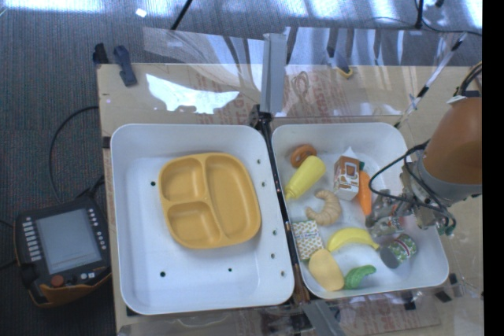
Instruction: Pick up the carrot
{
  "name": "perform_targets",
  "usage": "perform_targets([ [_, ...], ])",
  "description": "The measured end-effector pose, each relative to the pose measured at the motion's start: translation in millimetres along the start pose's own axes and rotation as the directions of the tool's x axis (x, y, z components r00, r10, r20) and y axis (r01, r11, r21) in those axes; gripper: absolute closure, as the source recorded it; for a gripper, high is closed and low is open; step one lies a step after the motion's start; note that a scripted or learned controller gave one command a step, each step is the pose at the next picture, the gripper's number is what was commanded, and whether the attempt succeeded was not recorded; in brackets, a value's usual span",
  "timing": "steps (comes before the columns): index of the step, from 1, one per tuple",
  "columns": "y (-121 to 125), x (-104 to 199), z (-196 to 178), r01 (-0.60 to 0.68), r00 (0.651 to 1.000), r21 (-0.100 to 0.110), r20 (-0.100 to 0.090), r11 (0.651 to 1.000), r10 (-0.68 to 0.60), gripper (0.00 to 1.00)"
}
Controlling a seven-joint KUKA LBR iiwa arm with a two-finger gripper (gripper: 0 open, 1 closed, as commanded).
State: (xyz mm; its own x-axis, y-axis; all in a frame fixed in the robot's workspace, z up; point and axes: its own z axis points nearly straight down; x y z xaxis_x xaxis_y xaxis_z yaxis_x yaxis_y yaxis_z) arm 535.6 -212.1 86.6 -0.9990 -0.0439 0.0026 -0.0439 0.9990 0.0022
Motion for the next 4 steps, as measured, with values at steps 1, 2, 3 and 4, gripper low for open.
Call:
perform_targets([
  [1, 0.2, -0.8, -0.6, 0.001, 1.000, 0.000, 0.002, 1.000, -0.001, 0.00],
  [2, -1.1, -57.9, -1.6, -0.213, 0.977, 0.000, 0.005, 0.977, 0.213, 0.00],
  [3, -3.6, -92.4, 0.4, -0.370, 0.929, 0.001, -0.006, 0.929, 0.370, 0.00],
  [4, -5.3, -101.7, -66.1, -0.489, 0.872, -0.002, 0.012, 0.872, 0.489, 0.00],
])
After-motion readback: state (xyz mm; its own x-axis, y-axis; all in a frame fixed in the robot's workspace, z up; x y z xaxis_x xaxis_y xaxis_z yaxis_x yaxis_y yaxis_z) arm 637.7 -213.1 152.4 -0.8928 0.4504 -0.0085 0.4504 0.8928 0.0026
